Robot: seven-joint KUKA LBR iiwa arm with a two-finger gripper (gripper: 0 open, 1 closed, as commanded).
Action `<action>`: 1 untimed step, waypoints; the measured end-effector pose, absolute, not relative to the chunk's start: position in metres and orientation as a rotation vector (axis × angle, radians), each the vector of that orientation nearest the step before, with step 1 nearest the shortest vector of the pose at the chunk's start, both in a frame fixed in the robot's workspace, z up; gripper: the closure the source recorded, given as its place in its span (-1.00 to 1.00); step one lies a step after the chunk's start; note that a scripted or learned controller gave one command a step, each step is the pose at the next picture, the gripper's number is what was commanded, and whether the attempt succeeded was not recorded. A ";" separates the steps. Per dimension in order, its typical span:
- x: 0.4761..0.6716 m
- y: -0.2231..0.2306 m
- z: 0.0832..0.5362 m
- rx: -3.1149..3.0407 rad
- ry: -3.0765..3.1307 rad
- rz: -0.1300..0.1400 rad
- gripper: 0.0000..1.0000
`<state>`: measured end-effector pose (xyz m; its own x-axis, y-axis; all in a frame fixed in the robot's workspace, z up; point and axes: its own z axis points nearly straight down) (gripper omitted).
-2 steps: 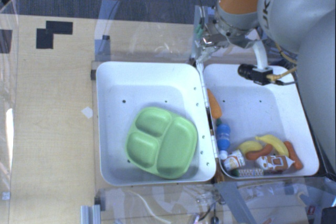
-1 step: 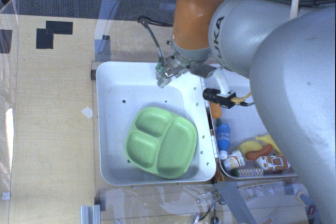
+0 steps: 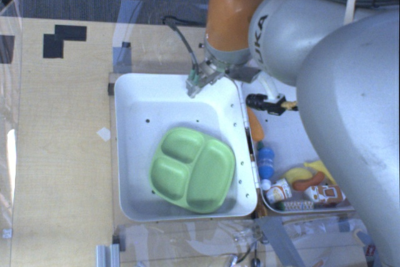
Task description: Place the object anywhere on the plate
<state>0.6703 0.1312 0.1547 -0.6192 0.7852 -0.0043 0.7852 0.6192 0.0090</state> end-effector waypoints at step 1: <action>0.612 0.225 0.151 1.248 2.879 0.008 1.00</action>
